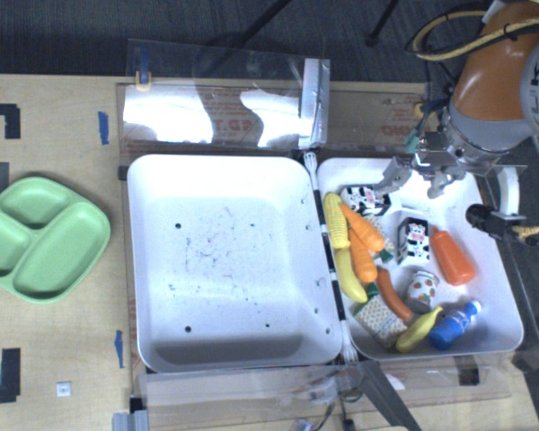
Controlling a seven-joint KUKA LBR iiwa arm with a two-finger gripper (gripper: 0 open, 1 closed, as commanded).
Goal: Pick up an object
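My gripper (416, 179) hangs over the back of the right bin (508, 317), its two fingers spread open with nothing between them. Below and to its left lies a black-and-white cow toy (364, 200). A second one (415, 241) stands further forward. An orange bottle (452, 255) lies to the right of that. Along the bin's left wall sit a corn cob (337, 221), two carrots (366, 232) and a yellow banana (349, 281). Near the front are a white ball (422, 286), a blue bottle (454, 324) and another banana (419, 329).
The left bin (225, 259) sits beside the right one, with a divider between them. A green sectioned plate (40, 238) rests on the bench at far left. A clear plastic sheet (220, 106) stands behind the left bin. The arm (499, 88) comes in from the upper right.
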